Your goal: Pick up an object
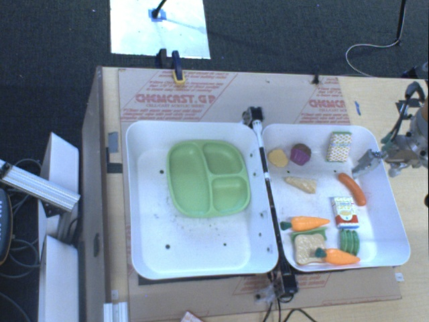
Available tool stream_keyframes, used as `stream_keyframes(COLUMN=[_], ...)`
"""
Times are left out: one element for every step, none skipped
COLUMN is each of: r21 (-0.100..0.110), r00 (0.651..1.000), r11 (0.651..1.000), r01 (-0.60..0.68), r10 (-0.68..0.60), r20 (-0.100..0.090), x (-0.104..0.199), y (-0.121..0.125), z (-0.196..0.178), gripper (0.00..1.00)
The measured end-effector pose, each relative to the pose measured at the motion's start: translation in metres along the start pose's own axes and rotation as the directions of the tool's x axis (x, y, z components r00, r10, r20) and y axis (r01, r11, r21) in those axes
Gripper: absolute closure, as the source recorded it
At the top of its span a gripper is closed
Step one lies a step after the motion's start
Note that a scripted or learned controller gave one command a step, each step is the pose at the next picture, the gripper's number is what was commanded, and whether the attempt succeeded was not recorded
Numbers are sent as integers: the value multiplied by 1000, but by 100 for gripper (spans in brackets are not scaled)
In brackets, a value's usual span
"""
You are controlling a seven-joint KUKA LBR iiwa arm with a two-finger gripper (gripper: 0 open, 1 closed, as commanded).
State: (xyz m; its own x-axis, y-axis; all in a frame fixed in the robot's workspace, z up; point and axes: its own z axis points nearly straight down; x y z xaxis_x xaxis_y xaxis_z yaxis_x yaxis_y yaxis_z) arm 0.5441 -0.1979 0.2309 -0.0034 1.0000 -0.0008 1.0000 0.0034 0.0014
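Orange sausage (352,188) slants, upper-left to lower-right, beside end effector (377,159).

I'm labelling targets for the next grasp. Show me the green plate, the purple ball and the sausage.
green plate (191,180): camera view, its large compartment.
purple ball (300,154): camera view, its top.
sausage (352,188): camera view, its middle.

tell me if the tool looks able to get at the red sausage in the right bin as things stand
Probably yes. The tool sits at the right bin's far right edge, close above the red sausage, which lies alone on bare bin floor with nothing over it.
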Motion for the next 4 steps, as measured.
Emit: stream_keyframes(r21=[2,1,-3,-3], r00=[1000,1000,1000,1000], r11=[1000,1000,1000,1000], r01=[-2,0,2,1], r10=[2,0,-2,-1], r20=[-1,-1,1,0], x=[-8,-8,-8,50], y=[-49,20,21,-26], z=[100,147,136,9], gripper=[0,0,100,100])
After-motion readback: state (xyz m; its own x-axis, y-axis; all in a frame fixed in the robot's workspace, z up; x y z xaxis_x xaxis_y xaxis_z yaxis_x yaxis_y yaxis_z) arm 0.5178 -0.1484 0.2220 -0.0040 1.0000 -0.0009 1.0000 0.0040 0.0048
